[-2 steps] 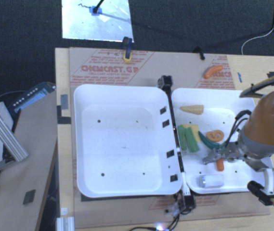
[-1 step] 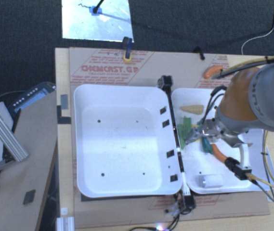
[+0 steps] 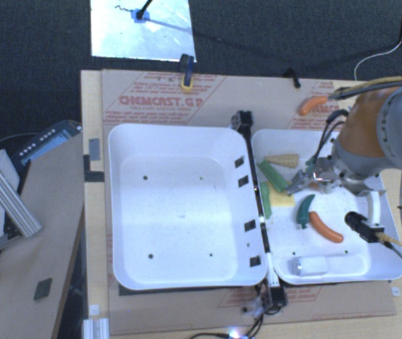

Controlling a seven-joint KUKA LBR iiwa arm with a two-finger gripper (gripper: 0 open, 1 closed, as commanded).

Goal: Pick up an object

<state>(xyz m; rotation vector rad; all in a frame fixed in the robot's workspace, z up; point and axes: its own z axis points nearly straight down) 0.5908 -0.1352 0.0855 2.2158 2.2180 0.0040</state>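
My tool (image 3: 298,183) hangs at the frame's right-centre, over the right bin (image 3: 383,270); its grip state I cannot tell. Target: green pepper (image 3: 304,211) just below (probably light, stiff, slippery plastic), best pinched across its middle.

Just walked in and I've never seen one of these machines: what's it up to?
A grey robot arm is reaching from the right into the right-hand white bin, which holds small toy foods. Its pincer sits low over a green pepper, a yellow block and a green pod, with an orange sausage nearby. It isn't visibly holding anything yet.
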